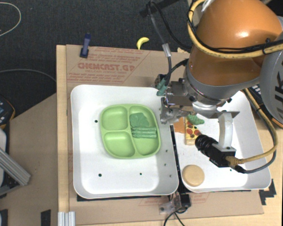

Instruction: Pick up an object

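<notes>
Cardboard sheet (111,63) under bins: red print, reads approx. "CHEMCAST G.P", top edge, behind left bin. Smaller red lines above and below it too blurred to read.

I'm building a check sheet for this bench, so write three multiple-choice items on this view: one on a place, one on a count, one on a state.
1. Where does the green divided plate lie?
A. left bin
B. right bin
C. on the cardboard outside both bins

2. How many compartments does the plate have?
A. two
B. three
C. five

3. How does the round tan cookie-like piece lie?
A. stacked on the plate
B. flat on the right bin's floor, near its front edge
C. on the slice of toy pizza

Key: 1 A, the plate sits inside the left bin. 2 B, ridges divide it into three wells. 3 B, it rests alone, apart from the toy pizza slice.
</notes>
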You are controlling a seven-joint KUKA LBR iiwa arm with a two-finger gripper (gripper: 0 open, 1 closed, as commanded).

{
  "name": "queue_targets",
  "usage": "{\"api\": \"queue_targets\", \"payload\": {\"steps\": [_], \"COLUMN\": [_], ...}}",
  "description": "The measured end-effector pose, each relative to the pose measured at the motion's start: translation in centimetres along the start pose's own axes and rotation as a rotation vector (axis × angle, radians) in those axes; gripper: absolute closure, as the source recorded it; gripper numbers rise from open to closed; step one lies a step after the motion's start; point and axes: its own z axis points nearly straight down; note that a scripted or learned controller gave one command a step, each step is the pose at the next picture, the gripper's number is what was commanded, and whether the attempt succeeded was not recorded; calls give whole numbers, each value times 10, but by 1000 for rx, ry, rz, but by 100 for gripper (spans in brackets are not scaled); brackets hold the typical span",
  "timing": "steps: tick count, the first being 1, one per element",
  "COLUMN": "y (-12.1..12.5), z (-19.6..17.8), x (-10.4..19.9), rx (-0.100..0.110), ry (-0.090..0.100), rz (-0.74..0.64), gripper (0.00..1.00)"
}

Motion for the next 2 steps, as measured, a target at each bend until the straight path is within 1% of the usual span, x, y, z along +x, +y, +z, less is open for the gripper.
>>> {"api": "queue_targets", "payload": {"steps": [1,2], "y": [0,0], "z": [-10,-25], "x": [53,40], "rx": [-4,-5], "ry": [2,1], "rz": [-6,1], "gripper": [100,100]}}
